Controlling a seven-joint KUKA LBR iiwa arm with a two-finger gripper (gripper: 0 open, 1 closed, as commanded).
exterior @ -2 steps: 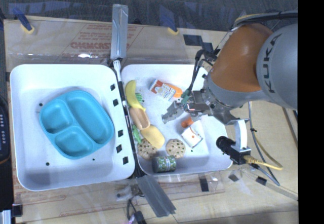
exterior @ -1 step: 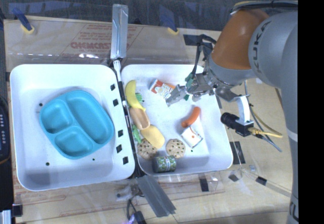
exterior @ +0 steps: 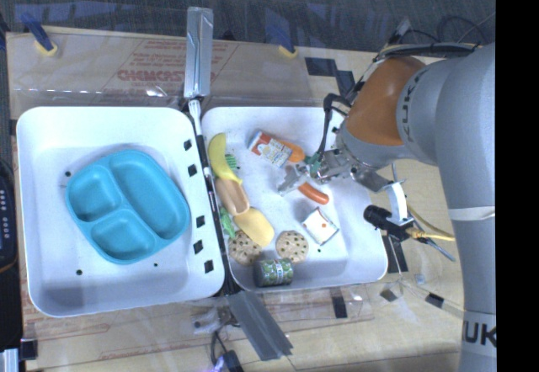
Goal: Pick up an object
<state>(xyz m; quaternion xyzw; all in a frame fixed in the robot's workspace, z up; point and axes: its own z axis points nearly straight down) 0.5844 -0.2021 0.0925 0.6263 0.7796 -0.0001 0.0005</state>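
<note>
The gripper point(exterior: 296, 177) hangs low in the right bin point(exterior: 362, 265), just above the sausage point(exterior: 315, 192); whether it is open or closed I cannot tell, and nothing can be seen held in it.

The likeliest target, by my judgement, is that sausage, lying flat beside the gripper near the bin's middle. It looks like light, stiff plastic toy food, smooth and rounded, so it may roll or slip; taking it across its short width at the middle seems safest.

Counting from the near edge back: one can point(exterior: 274, 271) on its side, two cookies point(exterior: 291, 244) with the second cookie point(exterior: 242, 247) to its left, one white box point(exterior: 320, 227), one pale lump point(exterior: 254, 225), one bun point(exterior: 230, 192), one sausage, one banana point(exterior: 219, 155), and one orange carton point(exterior: 274, 147) farthest back. All seem small and light. The can and banana are curved and could slide from the grip; the box and carton offer flat faces that should pinch more surely.

In the left bin point(exterior: 34, 193) lies one blue tray point(exterior: 126, 204) with three compartments, wide and flat, a poor fit for a pinch.
</note>
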